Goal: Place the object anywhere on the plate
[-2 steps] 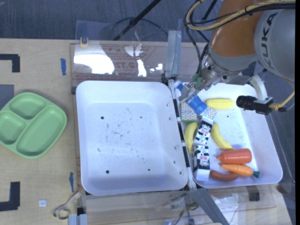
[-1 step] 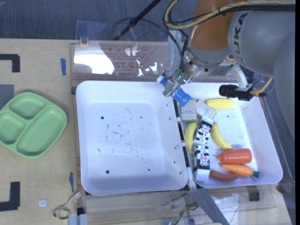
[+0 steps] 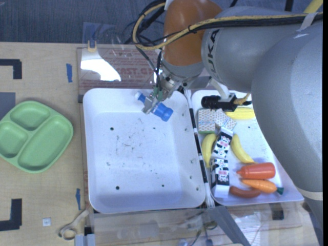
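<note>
Blue object (image 3: 163, 111) between fingers (image 3: 150, 105), over left bin (image 3: 102, 152)

Green plate (image 3: 33, 135), blue object (image 3: 163, 111), white bins (image 3: 102, 137), yellow bananas (image 3: 240, 148), orange carrot (image 3: 264, 186), black-and-white cow-spotted box (image 3: 222, 155), tan desk (image 3: 41, 65).

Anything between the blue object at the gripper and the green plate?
Nothing visible stands in the way. The blue object sits at the gripper near the left bin's far edge; the green plate lies left, beyond the bin's left rim and bare bench.
</note>
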`<state>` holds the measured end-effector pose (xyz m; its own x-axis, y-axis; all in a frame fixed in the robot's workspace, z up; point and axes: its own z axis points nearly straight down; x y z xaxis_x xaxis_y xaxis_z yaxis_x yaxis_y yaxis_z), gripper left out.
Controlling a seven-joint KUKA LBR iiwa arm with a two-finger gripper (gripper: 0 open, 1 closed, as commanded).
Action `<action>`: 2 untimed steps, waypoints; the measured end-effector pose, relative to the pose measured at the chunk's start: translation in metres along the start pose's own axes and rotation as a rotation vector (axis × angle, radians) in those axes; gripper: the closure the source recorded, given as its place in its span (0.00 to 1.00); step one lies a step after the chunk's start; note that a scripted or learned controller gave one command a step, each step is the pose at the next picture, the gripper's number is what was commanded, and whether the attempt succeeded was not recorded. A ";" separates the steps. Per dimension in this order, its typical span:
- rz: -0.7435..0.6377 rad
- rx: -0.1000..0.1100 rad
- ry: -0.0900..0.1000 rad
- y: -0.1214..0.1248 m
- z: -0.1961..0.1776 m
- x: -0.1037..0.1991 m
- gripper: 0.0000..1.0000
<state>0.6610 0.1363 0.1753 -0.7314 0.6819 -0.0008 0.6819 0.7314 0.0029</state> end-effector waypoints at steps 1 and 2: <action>-0.130 -0.004 -0.002 0.053 0.006 0.059 1.00; 0.156 -0.002 -0.002 0.043 -0.073 0.062 1.00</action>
<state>0.6452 0.2098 0.2482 -0.6169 0.7870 -0.0021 0.7870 0.6169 0.0050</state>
